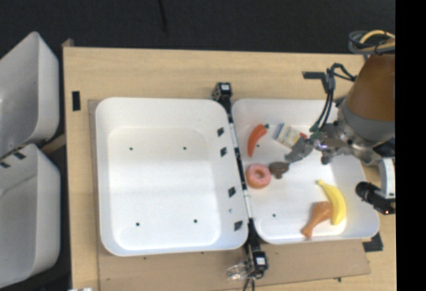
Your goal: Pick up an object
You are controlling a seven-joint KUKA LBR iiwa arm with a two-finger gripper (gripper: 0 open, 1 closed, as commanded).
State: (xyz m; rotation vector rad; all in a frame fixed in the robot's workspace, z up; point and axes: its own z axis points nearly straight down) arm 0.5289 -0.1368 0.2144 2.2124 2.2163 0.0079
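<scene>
Fingers [281,168] beside doughnut [259,176]; carrot [255,139] lies near-upright.

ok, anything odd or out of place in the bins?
Nothing stands out. The carrot, pink donut, banana and orange toy lie loose in the right bin, none spilled over its rim.

A tan wooden bench [153,73] bears two white bins [163,173] side by side.

The arm [373,100] is grey with a big orange band. Black cables loop beside it. Its gripper [285,164] is small, dark and thin.
</scene>
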